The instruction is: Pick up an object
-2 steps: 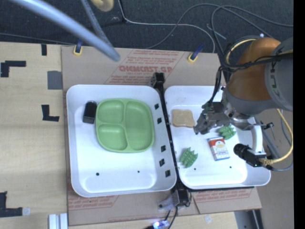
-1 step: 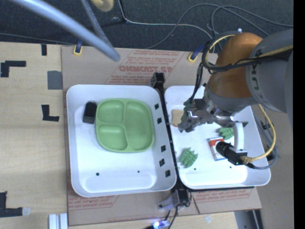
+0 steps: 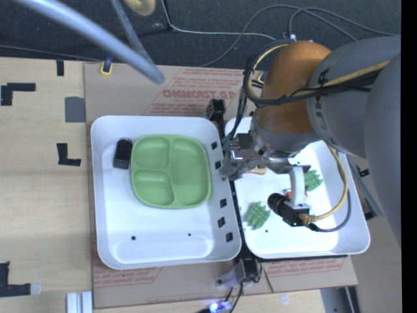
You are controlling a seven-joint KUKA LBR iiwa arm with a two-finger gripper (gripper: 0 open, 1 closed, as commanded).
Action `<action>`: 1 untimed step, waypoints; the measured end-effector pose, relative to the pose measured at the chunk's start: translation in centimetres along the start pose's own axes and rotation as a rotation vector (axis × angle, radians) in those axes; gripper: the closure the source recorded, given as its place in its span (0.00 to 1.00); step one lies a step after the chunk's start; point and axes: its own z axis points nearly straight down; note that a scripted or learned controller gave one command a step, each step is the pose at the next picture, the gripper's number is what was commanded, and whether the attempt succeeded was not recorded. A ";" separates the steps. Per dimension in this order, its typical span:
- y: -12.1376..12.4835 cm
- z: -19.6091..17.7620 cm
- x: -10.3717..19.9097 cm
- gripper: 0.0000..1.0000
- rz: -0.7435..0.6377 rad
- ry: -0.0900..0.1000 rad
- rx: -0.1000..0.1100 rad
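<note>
Heads up: your gripper [image 3: 244,165] sits low over the divider between the bins, but I can't tell its state. The green leafy piece [image 3: 257,215] lies in the right bin [image 3: 352,240]; you'll likely clip the bin wall.

Two shallow white bins side by side on a brown cardboard sheet [image 3: 195,87] over a pale wooden bench [image 3: 39,194]. In the left bin [image 3: 107,240], a green divided plate [image 3: 171,171] near the middle, with a small black block [image 3: 122,154] touching its left rim, towards the bin's left edge. In the right bin [image 3: 352,240], a green leafy piece [image 3: 258,215] near the left wall, another [image 3: 313,180] towards the right edge, partly hidden. Grey arm [image 3: 365,96] with orange band [image 3: 292,83] reaching in from the right, over the right bin's far left corner. Gripper [image 3: 242,163] low at the divide between the bins; finger state hidden. Cables [image 3: 260,18] trailing across the dark floor beyond.
</note>
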 end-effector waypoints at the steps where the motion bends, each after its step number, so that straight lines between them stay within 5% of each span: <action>1: -0.5 1.4 5.9 1.00 0.001 -0.001 0.003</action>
